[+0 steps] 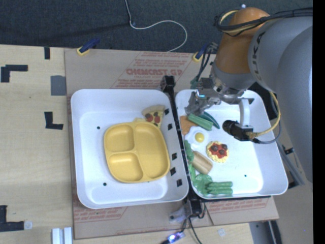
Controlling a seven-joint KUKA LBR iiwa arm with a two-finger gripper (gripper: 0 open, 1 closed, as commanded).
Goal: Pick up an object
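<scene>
The arm, grey with an orange band, reaches in over the right bin. All positions below are given relative to the yellow tray, a three-compartment dish that lies in the left bin.

Claw: located to the right of the tray and above its top edge, just past the divide between the two bins. It hangs over the upper left part of the right bin. Whether it is apart or together cannot be told, because the wrist housing hides it from above. Nothing can be seen between it.

Objects near the tray:
- Pizza slice: in the left bin, touching or just beside the tray's upper right corner.
- Green bean pod: right of the tray, in the right bin, directly below the claw.
- Fried egg: right of the tray, just below the bean pod.
- Pasta with red sauce: further right, beside the egg.
- Hot dog bun: right of the tray's lower half, below the egg.
- Green vegetable pieces: right of and below the tray, near the front wall of the right bin.

The bench under both bins carries a sheet of cardboard.
</scene>
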